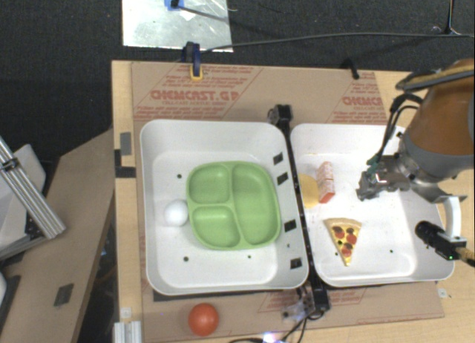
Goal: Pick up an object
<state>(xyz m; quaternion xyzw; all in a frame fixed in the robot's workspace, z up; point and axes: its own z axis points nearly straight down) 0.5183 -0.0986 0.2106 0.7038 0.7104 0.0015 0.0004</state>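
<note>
In the right bin [386, 260] lie a pizza slice [344, 238] near the front, a reddish sausage-like piece [325, 178] and a yellow piece [308, 190] at the left wall. My gripper [369, 186] hangs over the right bin's middle, to the right of the sausage piece and above the pizza slice. Nothing shows between its fingers, and their spread is too small to read. The left bin [159, 185] holds a green divided plate [233, 204] and a white ball [176, 213].
An orange ball [203, 318] sits on the bench in front of the left bin. A black clip divider [286, 178] runs between the bins. The grey and orange arm [441, 134] fills the right side, over the right bin's far corner.
</note>
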